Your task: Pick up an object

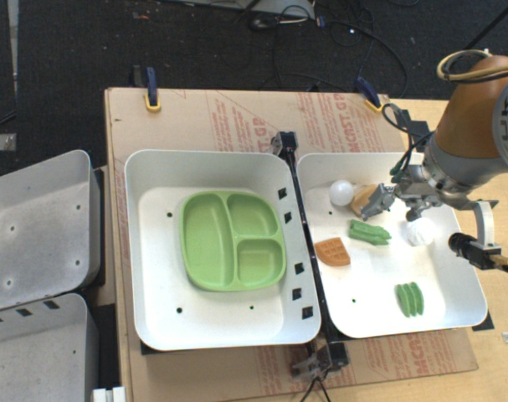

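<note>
The right bin (454, 308) holds several small items: a white ball (342, 193), a tan piece (365, 198) beside it, a green pickle-like piece (369, 233), an orange-brown slice (332, 251), a small white object (418, 234) and a ribbed green item (409, 298). My gripper (387, 201) hangs at the bin's upper middle, just right of the tan piece and above the green pickle-like piece. Nothing shows between its fingers.
The left bin (153, 308) holds a green divided plate (233, 239). The grey arm with its orange band (478, 99) reaches in from the right over the right bin's far corner. Blue clamps (151, 90) sit at the cardboard's back edge. White lids (36, 224) lie at left.
</note>
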Available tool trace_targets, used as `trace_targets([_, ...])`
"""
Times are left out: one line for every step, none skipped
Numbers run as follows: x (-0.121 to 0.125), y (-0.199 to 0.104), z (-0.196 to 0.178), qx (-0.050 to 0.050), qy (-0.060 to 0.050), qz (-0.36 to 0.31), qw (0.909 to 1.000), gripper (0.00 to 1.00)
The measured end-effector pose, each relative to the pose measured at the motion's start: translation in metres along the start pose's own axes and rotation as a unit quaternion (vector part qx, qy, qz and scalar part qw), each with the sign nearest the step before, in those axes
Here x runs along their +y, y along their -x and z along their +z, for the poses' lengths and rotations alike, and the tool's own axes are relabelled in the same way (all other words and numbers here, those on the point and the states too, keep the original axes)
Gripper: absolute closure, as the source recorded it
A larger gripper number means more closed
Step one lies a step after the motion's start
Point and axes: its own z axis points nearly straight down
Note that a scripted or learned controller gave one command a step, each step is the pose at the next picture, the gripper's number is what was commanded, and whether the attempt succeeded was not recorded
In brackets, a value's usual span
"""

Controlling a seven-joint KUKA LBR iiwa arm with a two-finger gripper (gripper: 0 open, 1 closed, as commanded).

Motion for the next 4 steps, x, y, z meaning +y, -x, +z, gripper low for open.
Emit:
trace_targets([0.003,-0.001,-0.008,-0.001,0.007,-0.001,1.0,0.0])
trace_targets([-0.001,0.002,0.054,-0.001,0.005,0.0,1.0,0.0])
trace_targets([-0.001,0.002,0.095,-0.001,0.006,0.0,1.0,0.0])
trace_targets([0.0,0.002,0.083,-0.001,0.007,0.0,1.0,1.0])
